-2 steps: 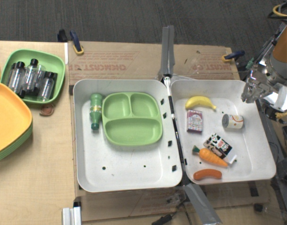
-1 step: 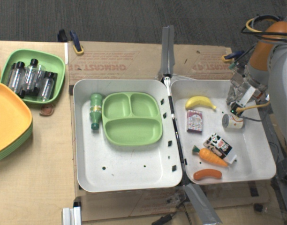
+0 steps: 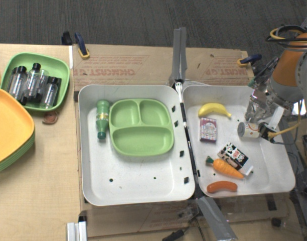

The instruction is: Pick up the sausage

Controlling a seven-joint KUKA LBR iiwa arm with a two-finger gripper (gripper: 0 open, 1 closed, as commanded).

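The sausage is a short orange-red link lying at the front edge of the right bin. It rests on the bin floor, just in front of the carrot. My gripper hangs over the back right part of that bin, well behind the sausage and to its right. The wrist and its cables hide how the gripper stands. Nothing from the bin is seen lifted.
In the right bin also lie a banana, a small purple box and a black-and-white packet. The left bin holds a green divided plate and a green bottle. Orange plates and a green tray of bottles sit far left.
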